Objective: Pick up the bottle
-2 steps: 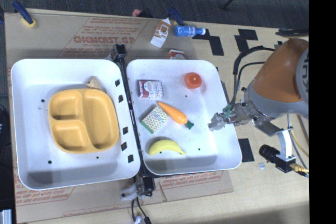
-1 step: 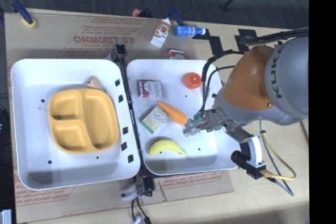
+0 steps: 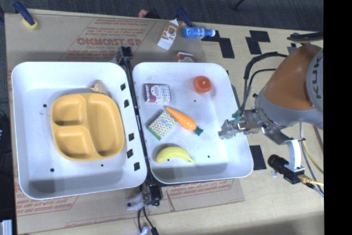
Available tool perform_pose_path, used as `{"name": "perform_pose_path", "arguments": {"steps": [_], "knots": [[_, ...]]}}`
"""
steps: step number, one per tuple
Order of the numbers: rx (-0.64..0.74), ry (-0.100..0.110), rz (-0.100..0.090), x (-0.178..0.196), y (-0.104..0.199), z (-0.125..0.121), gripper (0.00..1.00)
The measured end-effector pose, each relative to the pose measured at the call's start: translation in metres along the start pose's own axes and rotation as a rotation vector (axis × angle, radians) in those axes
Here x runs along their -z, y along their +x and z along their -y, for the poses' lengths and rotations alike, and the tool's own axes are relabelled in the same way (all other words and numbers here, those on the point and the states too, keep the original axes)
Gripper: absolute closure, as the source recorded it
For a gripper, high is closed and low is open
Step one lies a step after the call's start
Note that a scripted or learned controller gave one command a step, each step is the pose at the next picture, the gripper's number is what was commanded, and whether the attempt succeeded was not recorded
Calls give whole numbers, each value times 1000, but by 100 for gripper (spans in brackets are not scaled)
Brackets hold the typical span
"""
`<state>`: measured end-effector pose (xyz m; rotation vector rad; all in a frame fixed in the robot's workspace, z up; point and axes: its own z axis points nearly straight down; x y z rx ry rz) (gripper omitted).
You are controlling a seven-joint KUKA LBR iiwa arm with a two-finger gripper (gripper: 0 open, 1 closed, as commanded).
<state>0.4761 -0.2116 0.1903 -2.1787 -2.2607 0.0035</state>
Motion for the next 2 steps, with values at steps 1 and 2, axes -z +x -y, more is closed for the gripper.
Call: {"name": "perform_pose_path", "arguments": {"steps": [1,2], "knots": [[170,1,-2,-7,71,-3,100],[365,-2,1,1,15,-1,100]]}}
